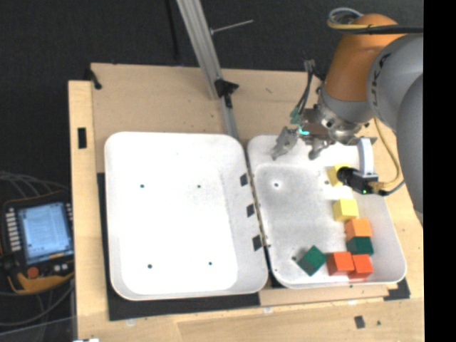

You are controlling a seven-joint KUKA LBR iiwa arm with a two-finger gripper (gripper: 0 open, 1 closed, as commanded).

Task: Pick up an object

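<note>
Green block (311, 260) beside orange blocks (350, 263)

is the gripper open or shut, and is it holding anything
Open. The gripper hovers over the far end of the right bin with its two fingers spread apart and nothing between them.

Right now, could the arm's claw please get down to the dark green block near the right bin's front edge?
Probably yes: the green block lies apart from the orange blocks, uncovered; the open claw hovers over the bin's far edge.
</note>
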